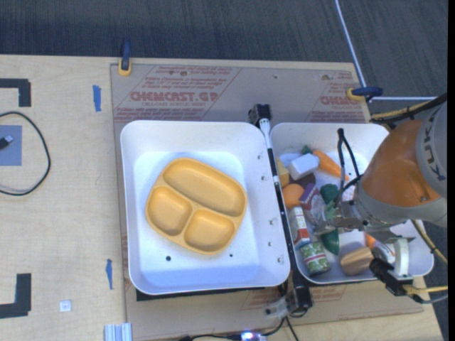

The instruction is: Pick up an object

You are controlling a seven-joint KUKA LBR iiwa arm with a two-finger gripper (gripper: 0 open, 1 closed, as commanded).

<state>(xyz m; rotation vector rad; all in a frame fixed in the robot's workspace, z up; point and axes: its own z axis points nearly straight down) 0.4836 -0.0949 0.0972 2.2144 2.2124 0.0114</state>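
**Pincer down among the clutter**

The heap of small objects [313, 212] fills the right bin [424, 264]. The pincer [328, 217] sits low over it; its state I cannot tell. Likely the grasp step; next, a clean lift.

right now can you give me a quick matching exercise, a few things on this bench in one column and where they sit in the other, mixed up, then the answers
Things:
1. yellow divided tray
2. carrot
3. blue clamp
4. black cable loop

Places:
A. on the board's far right corner, beyond the right bin
B. on the wooden bench, left of both bins
C. in the far part of the right bin, among the small items
D. lying flat in the left bin

Pairs: 1-D, 2-C, 3-A, 4-B
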